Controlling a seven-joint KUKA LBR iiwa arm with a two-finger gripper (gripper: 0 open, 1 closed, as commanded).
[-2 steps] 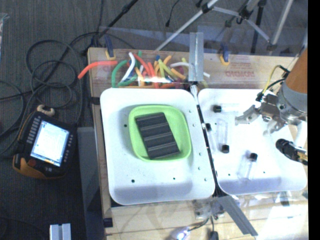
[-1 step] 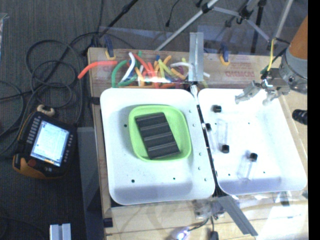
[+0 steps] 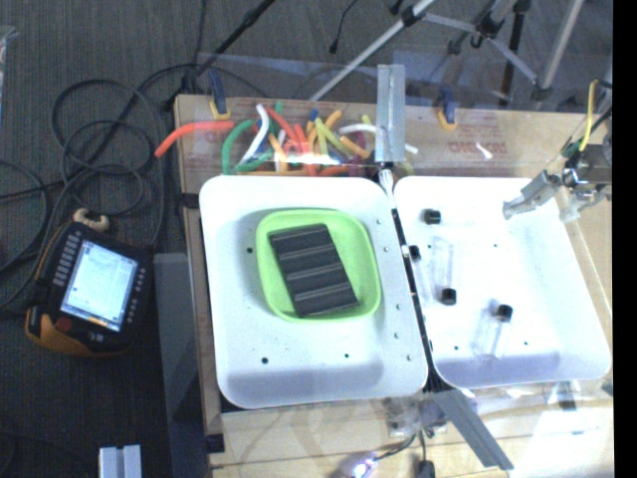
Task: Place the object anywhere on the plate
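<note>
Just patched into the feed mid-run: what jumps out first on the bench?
The bright green square plate in the left white bin grabs the eye, with a dark ribbed rectangular block lying on it. Behind that bin sits a tangle of coloured cables. In the right white bin lie small clear vials with black caps, and the end effector sits at its far right corner.
</note>
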